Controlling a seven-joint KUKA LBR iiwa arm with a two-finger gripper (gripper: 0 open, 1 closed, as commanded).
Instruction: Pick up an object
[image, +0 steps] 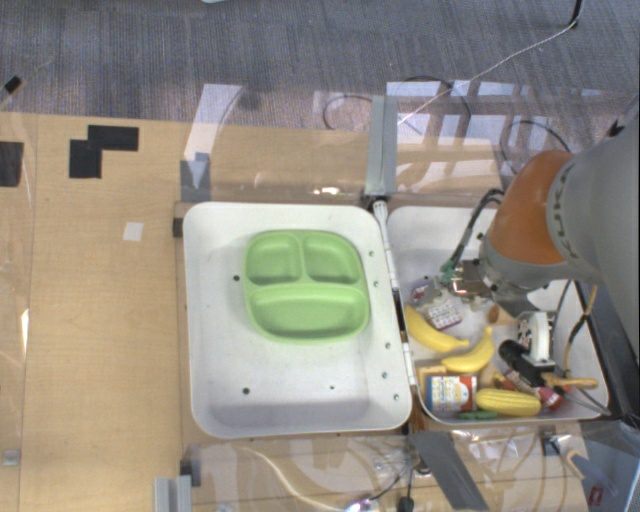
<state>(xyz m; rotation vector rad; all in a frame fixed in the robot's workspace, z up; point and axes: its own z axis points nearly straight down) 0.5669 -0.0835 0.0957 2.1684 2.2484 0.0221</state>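
Bananas (440, 333) lie in the right bin (420, 232), just right of the green tray (305, 283). They look light, smooth and curved; take one across its middle. Whether the gripper (462, 283) above them is apart or together, I cannot tell.

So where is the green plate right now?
The green plate lies flat in the middle of the left bin, on the camera view's left side, across the divider from the bananas in the right bin.

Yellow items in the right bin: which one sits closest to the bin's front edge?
The corn cob, lying flat along the front wall of the right bin. The two bananas lie further back, curved, toward the bin's middle.
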